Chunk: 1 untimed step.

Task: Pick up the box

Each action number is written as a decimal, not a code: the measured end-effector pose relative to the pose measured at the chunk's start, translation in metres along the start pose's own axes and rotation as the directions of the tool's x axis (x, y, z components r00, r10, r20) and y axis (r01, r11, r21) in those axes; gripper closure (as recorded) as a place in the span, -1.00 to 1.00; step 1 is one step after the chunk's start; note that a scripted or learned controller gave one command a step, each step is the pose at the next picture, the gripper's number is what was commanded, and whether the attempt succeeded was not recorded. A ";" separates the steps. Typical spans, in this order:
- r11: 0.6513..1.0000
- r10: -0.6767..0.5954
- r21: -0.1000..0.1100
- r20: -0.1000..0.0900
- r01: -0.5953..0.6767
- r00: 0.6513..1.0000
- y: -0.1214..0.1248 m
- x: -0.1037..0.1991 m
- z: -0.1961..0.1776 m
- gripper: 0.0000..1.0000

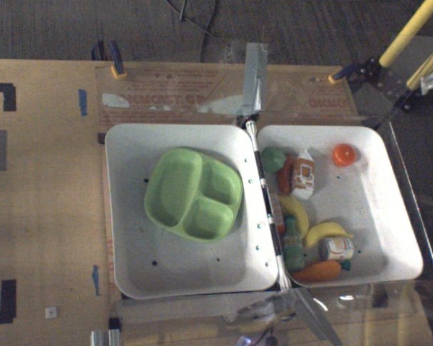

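Observation:
The box (pixel 303 175) is a small white carton with orange-brown print. It lies on its side in the right bin (pixel 379 215), near that bin's upper left. A red piece of toy food (pixel 284 181) touches its left side, and a green one (pixel 273 158) sits just above and to its left.
In the left bin (pixel 130 251) lies a green divided plate (pixel 195 193). The right bin also holds an orange-red round toy (pixel 343 154), two bananas (pixel 326 231), a small can (pixel 336 248), a carrot (pixel 317 271) and a green item (pixel 294 252). A yellow pole (pixel 411 24) slants at the upper right.

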State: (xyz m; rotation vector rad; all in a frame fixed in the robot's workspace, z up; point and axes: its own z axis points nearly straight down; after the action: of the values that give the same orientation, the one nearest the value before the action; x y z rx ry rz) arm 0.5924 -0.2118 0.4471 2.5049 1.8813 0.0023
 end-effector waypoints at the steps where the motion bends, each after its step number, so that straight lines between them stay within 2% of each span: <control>1: 1.000 -0.004 -0.005 0.002 0.004 1.000 0.001 0.002 -0.011 1.00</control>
State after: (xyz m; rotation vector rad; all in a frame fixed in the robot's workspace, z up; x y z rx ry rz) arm 0.5937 -0.2106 0.4585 2.4967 1.8824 0.0043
